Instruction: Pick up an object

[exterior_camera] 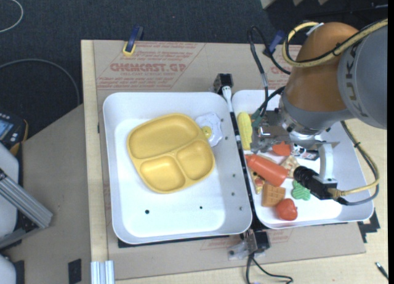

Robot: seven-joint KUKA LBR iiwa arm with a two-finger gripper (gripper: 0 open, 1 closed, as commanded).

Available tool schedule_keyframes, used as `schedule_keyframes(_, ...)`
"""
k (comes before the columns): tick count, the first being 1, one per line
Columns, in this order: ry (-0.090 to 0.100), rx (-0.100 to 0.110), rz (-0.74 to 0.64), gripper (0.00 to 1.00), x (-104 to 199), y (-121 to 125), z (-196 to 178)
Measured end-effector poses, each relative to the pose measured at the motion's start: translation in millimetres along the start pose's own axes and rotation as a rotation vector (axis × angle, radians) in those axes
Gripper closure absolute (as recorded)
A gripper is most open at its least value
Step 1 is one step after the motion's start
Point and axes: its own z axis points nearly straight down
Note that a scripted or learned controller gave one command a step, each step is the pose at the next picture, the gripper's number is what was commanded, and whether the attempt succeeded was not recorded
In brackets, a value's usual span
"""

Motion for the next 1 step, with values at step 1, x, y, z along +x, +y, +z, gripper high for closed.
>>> schedule_keyframes(1,0.001,-0.002,-0.002,1.00,-1.7,-2.7,-1.8)
